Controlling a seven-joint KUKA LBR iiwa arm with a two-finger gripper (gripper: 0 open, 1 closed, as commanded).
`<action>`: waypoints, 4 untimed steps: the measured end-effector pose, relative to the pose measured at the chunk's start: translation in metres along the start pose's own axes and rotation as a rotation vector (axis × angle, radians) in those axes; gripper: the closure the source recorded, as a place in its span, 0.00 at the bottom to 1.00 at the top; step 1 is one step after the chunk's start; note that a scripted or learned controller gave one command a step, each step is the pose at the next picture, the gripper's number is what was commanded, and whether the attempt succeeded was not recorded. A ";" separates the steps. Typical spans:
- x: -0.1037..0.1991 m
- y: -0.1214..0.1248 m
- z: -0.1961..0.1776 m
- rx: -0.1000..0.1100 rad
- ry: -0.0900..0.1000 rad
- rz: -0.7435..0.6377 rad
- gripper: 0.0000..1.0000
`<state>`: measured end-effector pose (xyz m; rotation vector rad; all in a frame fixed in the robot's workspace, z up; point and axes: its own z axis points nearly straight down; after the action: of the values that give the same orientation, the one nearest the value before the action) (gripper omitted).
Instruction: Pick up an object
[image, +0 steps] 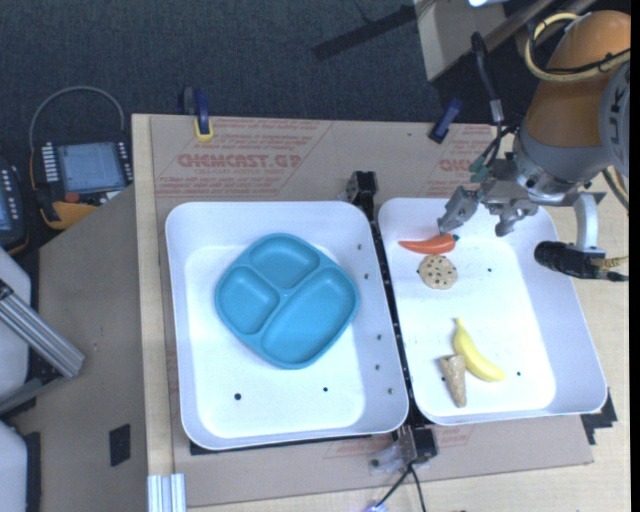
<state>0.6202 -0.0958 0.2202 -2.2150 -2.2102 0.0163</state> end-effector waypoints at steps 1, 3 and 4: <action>0.000 0.003 -0.009 -0.015 -0.001 -0.003 0.00; -0.003 0.008 0.092 -0.011 -0.001 -0.002 0.00; -0.002 0.008 0.138 -0.011 0.000 -0.002 0.00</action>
<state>0.6258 -0.0979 0.0821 -2.2185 -2.2179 0.0049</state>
